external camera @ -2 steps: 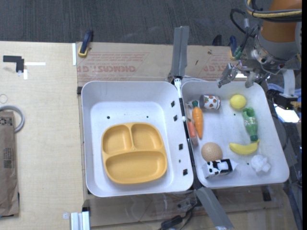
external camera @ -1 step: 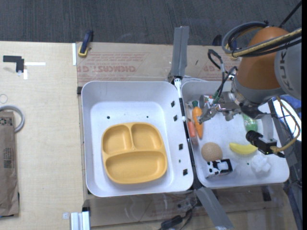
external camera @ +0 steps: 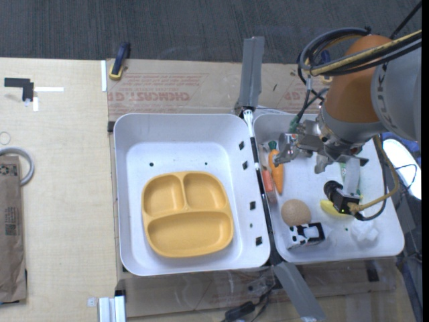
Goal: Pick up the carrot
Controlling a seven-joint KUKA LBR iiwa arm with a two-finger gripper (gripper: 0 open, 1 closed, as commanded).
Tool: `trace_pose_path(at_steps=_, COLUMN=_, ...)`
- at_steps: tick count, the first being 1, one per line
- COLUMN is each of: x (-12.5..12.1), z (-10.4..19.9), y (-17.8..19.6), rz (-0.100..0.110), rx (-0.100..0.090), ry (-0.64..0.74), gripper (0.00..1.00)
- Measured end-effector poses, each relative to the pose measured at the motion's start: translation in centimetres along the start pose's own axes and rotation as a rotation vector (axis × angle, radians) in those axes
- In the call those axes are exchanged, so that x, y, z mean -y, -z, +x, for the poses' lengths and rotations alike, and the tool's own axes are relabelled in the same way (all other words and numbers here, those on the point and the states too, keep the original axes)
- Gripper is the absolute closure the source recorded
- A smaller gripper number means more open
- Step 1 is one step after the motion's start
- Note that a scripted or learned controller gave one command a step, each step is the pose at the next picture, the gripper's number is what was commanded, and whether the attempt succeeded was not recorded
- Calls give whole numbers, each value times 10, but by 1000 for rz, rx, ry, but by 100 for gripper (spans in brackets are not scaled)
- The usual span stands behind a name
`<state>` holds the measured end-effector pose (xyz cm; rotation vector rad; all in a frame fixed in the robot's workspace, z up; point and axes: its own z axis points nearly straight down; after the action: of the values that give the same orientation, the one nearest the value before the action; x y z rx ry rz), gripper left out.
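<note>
The orange carrot lies along the left wall of the right bin, its green top end pointing away from me. My gripper hangs just above and to the right of the carrot's far end, close to it. The grey arm with its orange band reaches in from the right and hides the bin's far right part. I cannot make out contact between the gripper and the carrot.
A red piece lies beside the carrot. A tan ball, a black-and-white toy, a yellow item and a white lump share the right bin. A yellow divided plate sits in the left bin.
</note>
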<state>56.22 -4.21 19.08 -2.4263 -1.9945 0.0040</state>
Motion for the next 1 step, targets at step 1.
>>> trace_pose_path(at_steps=1, x=-6, z=-19, y=0, rz=-1, rx=0, ry=135, gripper=0)
